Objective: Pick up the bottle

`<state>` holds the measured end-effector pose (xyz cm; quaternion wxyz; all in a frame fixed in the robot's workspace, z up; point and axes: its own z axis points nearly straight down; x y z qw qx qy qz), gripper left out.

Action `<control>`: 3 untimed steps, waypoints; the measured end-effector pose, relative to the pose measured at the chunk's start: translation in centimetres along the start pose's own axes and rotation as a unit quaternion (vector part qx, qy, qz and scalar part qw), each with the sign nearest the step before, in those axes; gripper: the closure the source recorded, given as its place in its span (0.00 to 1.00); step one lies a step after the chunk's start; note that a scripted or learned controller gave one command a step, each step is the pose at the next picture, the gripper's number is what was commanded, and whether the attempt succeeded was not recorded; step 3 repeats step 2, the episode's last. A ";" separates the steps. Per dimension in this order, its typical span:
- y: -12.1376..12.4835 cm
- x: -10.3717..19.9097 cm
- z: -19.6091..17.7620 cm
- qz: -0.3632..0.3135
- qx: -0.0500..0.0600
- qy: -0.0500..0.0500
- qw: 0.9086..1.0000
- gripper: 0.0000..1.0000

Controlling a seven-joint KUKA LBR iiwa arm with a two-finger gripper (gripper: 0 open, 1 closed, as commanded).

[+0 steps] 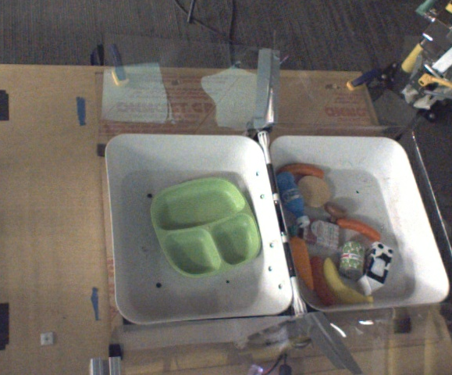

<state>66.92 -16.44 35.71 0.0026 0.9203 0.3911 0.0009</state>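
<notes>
Well, we see the gripper [443,44] at the far right corner of the view, out past the back corner of the right bin [413,180] and well apart from everything in it. Whether it is open or closed we cannot tell: it is a small, cluttered shape of yellow, white and green.

The bottle [290,192] is blue and lies on its side in the right bin, close along the left wall, toward the back. A red sausage [300,169] lies just behind it, and a tan disc [314,191] sits just beside it on the right. Nearer the front lie a white packet [324,233], a carrot [301,262], a banana [343,286], a green can [351,258] and a black-and-white toy [379,262], crowded together.

The left bin [132,170] holds a green tray [204,226] with three compartments, set flat near the middle.
</notes>
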 end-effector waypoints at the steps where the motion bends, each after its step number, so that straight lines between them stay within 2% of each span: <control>1: -1.6 0.8 -0.3 0.266 0.002 0.000 0.964 1.00; 2: -3.1 1.0 -1.1 0.206 0.004 -0.001 0.979 1.00; 3: -3.1 1.0 -1.1 0.206 0.004 -0.001 0.979 1.00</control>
